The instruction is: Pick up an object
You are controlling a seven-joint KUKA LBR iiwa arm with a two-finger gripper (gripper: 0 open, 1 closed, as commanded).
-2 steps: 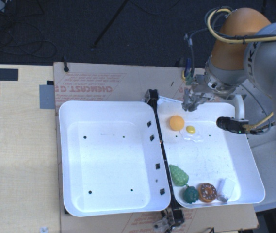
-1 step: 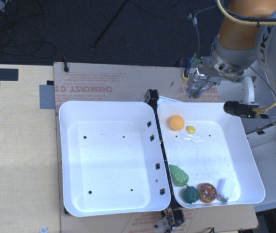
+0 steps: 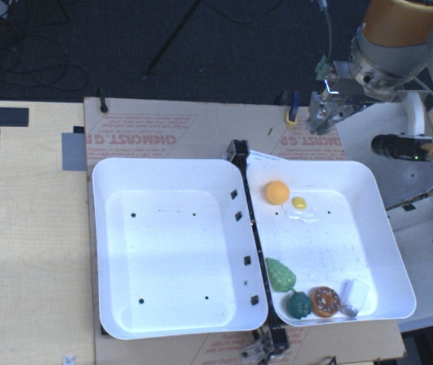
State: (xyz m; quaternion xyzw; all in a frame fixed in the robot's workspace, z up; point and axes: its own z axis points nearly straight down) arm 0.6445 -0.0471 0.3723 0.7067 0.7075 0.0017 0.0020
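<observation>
A broad orange band is seen wrapped round the arm [image 3: 399, 21] at the upper right, with a pale grey ring fitted right beneath it. Below that, a silvery metal wrist section is shown, cluttered with small fittings. A thin dark cable is draped along its left side. The gripper [image 3: 322, 120] is made out as grey metal, small and dark-edged.
</observation>
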